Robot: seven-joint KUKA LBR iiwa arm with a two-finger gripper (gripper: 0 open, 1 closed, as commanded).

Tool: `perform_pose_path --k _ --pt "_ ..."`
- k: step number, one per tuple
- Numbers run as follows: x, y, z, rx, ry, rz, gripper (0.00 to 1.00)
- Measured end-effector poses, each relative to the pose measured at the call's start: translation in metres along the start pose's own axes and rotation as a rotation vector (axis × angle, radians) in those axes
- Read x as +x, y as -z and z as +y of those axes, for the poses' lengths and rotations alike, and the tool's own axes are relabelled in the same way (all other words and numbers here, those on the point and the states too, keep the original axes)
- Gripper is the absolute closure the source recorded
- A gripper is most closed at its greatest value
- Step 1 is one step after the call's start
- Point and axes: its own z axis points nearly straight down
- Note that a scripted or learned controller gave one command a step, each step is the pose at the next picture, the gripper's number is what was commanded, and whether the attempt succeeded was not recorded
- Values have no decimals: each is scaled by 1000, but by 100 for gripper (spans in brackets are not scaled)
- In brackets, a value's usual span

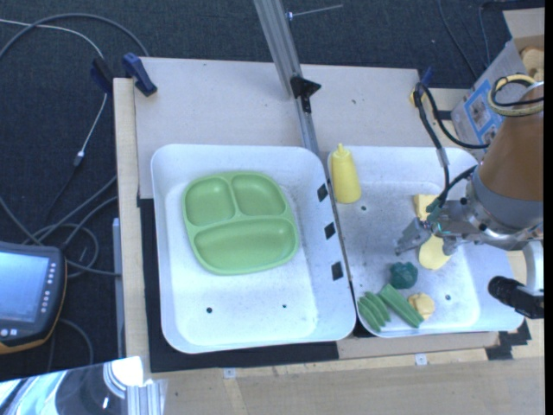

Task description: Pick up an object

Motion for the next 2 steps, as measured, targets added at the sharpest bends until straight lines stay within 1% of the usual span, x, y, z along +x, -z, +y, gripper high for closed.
perform_pose_path --k 1,2 --pt "0 0 0 -1 0 0 0" --pt "-9 -52 -6 6 -2 1 0"
